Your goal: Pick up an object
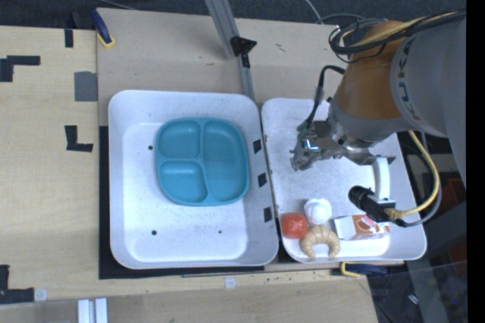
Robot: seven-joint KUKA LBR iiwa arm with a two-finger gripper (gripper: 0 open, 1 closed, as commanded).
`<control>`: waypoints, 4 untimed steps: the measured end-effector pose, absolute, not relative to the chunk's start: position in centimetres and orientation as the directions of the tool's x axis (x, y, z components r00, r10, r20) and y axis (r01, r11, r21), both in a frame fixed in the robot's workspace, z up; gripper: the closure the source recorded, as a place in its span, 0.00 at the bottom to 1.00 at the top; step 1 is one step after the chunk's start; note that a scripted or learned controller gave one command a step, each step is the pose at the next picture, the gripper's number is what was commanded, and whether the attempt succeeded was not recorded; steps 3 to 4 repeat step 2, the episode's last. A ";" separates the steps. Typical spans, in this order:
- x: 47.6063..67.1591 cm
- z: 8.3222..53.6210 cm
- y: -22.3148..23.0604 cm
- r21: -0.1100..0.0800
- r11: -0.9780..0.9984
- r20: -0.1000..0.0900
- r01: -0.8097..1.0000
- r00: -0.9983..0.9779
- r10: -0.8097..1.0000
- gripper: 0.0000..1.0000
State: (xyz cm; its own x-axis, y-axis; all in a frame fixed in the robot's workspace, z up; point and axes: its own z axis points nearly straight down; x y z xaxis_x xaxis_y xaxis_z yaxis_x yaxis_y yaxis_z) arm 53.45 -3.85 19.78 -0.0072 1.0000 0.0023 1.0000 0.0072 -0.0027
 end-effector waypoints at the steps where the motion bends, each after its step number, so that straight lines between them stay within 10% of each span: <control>1: 52.3 21.5 1.3 -0.001 0.008 0.002 1.000 -0.008 1.000 1.00; 4: 51.8 21.0 6.3 -0.004 0.007 0.001 1.000 -0.007 1.000 1.00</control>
